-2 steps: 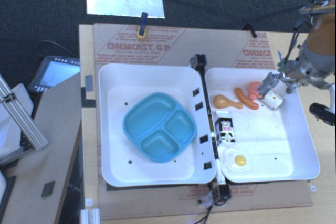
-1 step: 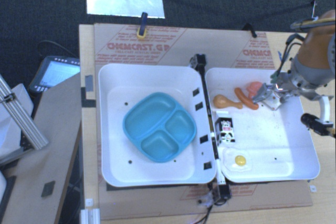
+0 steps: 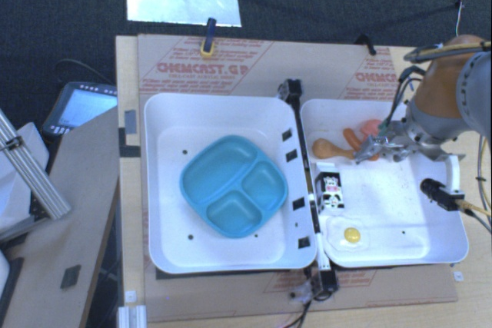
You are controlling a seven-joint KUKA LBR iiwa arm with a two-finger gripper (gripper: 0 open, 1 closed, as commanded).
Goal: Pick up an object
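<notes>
In the right bin (image 3: 400, 242) lie a tan drumstick-shaped toy (image 3: 329, 147), an orange carrot-like piece (image 3: 352, 137), a pink piece (image 3: 371, 126), a black-and-white cow-print carton (image 3: 331, 191) and a fried egg toy (image 3: 350, 235). My gripper (image 3: 374, 147) is low over the bin's far part, right beside the orange piece and just right of the tan toy. Its metal fingertips point left toward those toys. The arm's body covers part of the pink piece. Whether anything sits between the fingers is unclear.
The left bin (image 3: 165, 242) holds a blue three-compartment plate (image 3: 233, 184). A black divider strip (image 3: 302, 165) runs between the bins. A tablet (image 3: 81, 108) rests off the bench at left. A yellow clamp (image 3: 207, 48) sits on the cardboard at the back.
</notes>
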